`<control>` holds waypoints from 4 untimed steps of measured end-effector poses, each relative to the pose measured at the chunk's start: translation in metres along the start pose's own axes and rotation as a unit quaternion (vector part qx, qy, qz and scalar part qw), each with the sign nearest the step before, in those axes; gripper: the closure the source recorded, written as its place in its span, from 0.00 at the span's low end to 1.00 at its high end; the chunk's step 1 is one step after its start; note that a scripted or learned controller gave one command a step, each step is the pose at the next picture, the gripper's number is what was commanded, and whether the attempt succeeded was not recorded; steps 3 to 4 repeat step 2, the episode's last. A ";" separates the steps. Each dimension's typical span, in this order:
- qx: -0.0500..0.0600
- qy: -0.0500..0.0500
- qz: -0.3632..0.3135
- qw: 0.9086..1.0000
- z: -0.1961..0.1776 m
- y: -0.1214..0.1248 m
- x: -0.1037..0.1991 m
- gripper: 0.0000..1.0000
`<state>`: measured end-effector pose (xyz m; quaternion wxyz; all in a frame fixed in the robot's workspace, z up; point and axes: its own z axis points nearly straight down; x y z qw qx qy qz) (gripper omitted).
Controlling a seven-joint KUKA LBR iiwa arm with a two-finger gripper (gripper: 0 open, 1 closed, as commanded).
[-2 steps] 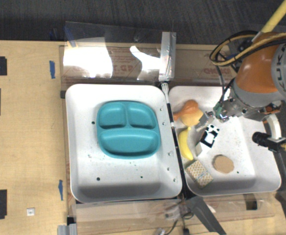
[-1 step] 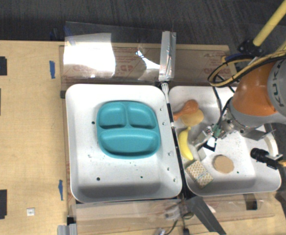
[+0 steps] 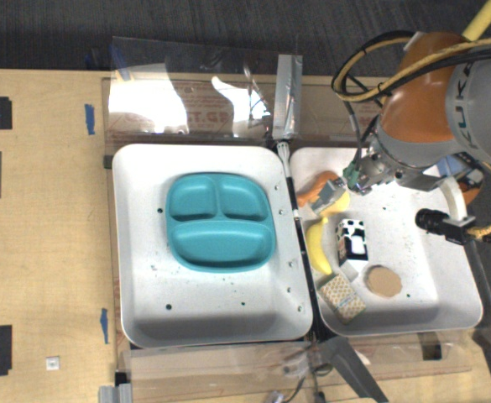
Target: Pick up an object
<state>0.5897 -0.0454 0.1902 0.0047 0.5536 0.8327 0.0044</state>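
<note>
Here the pincer (image 3: 356, 180) hovers beside the orange object (image 3: 316, 186); banana (image 3: 317, 247) below.

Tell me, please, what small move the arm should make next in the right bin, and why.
Probably a short descent at the same spot: the gripper hovers at the right-hand white bin's upper-left corner, right beside the orange and yellow object against the wall. The yellow banana and black-and-white box lie farther toward the near edge.

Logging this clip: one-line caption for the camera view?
Grey-and-orange arm's gripper over the right white bin near a yellow banana; teal divided plate in left bin.
</note>
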 end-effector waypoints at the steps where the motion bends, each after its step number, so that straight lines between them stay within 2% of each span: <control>1: 0.007 0.002 0.039 0.999 -0.001 -0.025 0.035 0.00; 2: 0.007 0.002 0.013 1.000 0.006 -0.016 0.046 0.00; 4: 0.007 0.002 0.013 1.000 0.006 -0.016 0.046 0.00</control>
